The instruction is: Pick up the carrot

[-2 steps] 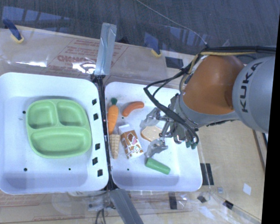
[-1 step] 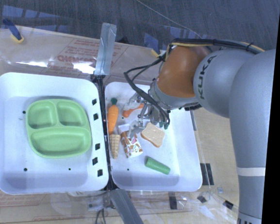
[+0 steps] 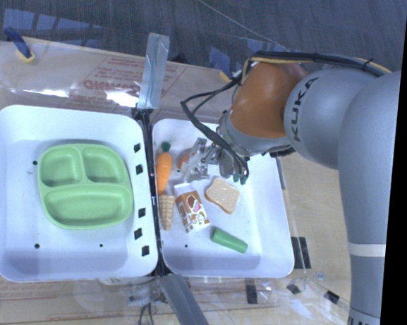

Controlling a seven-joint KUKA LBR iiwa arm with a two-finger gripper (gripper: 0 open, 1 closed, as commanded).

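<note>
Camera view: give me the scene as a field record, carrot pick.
target: carrot, lying in the right bin by its left wall
gripper: low over the right bin, right of the carrot, nothing seen held
near carrot: cone below it, carton lower right
other items: toast, green piece
left bin: holds green divided plate
carrot status: not picked up

A smooth, shiny green plastic tray with three sections [image 3: 84, 185] is seen in the matt white plastic left bin [image 3: 12, 244]. Right of it, the smooth orange plastic carrot [image 3: 163, 172] looks matt.
</note>
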